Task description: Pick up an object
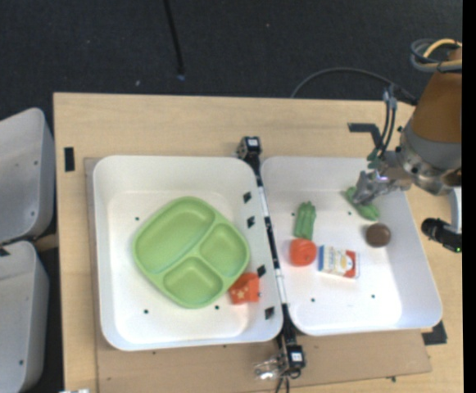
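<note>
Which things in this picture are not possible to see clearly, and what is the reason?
- Pincer, camera view: small and blurred, so open or shut is unclear.
- Green object under the pincer: partly covered by it, so shape and any contact are unclear.
- Arm: cut off by the right edge.
- White packet: print too small to read.
- Brown ball: too blurred to identify.

A light wooden bench stands on dark carpeted floor, with white panels at its left.
</note>
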You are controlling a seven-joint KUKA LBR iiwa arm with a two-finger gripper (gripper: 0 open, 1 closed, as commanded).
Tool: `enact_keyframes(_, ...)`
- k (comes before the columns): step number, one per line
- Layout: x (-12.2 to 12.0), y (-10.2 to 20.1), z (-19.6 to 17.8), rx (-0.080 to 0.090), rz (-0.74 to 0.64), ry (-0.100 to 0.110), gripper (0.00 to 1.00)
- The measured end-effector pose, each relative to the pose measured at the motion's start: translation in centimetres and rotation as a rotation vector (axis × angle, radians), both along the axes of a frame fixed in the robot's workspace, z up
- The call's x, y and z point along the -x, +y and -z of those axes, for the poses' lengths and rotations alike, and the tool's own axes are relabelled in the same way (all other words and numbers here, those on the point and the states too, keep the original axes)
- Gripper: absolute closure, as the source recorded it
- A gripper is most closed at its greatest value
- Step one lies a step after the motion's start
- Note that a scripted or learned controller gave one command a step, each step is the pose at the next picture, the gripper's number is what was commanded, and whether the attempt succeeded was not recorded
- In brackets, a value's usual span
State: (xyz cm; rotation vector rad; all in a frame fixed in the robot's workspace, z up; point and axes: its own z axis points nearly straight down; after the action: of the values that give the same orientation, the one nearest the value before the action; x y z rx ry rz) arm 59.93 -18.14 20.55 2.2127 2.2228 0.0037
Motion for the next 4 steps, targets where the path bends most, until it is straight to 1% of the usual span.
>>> enact_keyframes(1, 0.7, 5.5, 0.1, -0.003, -0.002, 0.005, 1.00)
enact_keyframes(2, 2.3, 10.0, 0.3, -0.003, -0.001, 0.006, 1.00)
enact_keyframes(4, 4.2, 18.4, -2.3, -0.004, -0.002, 0.005, 1.00)
